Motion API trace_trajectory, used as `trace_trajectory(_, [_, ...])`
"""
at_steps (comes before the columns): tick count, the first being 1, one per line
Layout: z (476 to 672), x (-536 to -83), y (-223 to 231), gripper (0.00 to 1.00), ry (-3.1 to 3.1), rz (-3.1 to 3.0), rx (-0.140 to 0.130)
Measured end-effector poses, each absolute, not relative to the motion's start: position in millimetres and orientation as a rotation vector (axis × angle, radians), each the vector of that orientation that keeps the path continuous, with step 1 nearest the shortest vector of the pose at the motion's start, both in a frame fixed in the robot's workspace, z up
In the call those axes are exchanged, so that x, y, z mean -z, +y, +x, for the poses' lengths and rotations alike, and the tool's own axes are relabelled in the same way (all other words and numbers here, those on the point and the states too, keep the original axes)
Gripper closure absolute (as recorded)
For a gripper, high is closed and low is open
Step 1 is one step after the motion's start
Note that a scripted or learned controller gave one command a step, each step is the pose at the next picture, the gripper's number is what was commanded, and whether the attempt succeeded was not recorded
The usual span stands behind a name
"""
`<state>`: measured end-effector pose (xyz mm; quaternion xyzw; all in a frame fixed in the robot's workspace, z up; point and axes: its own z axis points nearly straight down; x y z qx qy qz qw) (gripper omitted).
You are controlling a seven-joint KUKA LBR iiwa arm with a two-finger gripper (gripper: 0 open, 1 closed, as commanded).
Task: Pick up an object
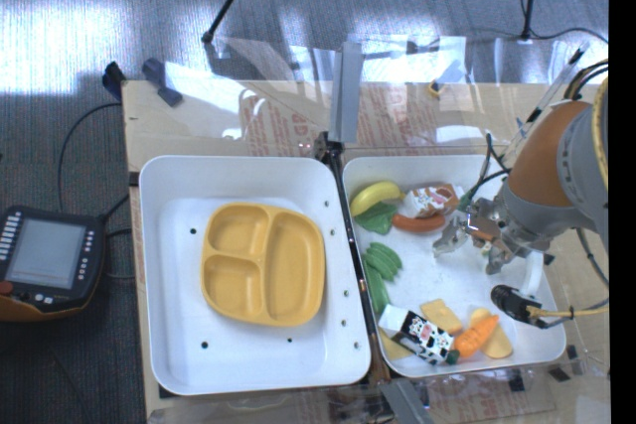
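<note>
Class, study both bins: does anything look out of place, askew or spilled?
Nothing stands out. The yellow divided tray lies flat in the left bin, slightly turned. The toy foods, including a banana, sit loosely jumbled inside the right bin.

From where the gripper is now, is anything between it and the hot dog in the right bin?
Nothing visible. The gripper hangs in the right bin, beside the hot dog, with bare white floor between them. The banana lies on the hot dog's far side.

Reaches in from the right, orange-banded wrist bent low over the right bin [552,338], gripper [475,243] angled down and leftward.
</note>
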<state>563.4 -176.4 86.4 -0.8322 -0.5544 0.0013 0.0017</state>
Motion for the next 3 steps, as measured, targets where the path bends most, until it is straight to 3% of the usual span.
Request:
trace_trajectory(1, [641.8, -129.1, -118.4, 0.0, -1.891, -2.509, 0.004])
trace_trajectory(2, [640.8, -137.1, -118.2, 1.0, -1.896, -2.504, -0.005])
trace_trajectory(3, [640.7, -136.5, -117.1, 0.0, -1.898, -2.501, -0.006])
